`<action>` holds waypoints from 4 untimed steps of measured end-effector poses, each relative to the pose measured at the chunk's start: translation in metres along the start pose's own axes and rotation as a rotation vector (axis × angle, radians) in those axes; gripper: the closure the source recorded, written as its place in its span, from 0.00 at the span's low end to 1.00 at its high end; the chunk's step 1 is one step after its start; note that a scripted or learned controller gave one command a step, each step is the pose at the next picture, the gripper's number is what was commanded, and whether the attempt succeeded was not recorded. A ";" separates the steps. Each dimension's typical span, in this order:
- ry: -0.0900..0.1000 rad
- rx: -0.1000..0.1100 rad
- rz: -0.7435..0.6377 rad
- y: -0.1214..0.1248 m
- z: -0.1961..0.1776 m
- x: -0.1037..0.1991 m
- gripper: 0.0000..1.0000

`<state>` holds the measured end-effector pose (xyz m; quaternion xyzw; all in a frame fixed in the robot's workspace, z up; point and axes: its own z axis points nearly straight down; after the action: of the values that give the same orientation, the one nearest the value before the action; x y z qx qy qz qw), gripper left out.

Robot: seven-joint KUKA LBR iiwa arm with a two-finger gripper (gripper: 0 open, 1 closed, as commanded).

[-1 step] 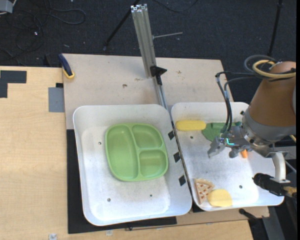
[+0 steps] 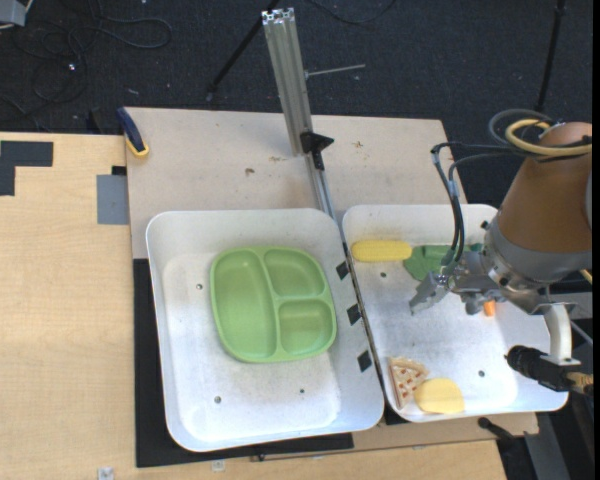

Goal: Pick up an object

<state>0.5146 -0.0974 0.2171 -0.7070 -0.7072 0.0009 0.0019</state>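
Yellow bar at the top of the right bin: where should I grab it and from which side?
Probably grip the yellow bar mid-length, coming straight down with fingers closing across its short width. It lies flat, long axis left to right, near the right bin's far wall. The gripper hangs just below it.

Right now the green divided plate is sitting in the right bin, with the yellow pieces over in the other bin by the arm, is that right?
Not quite. The camera view shows the green divided plate in the left bin, not the right. The yellow pieces do lie in the other bin, by the arm.
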 end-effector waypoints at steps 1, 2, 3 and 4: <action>0.000 0.005 0.001 0.001 0.064 -0.003 0.00; 0.001 0.005 0.001 -0.003 0.108 -0.003 0.00; 0.001 -0.003 0.001 -0.002 0.126 -0.003 0.00; 0.001 -0.012 0.005 0.001 0.114 -0.003 1.00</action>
<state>0.5153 -0.1004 0.1036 -0.7088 -0.7054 -0.0037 -0.0017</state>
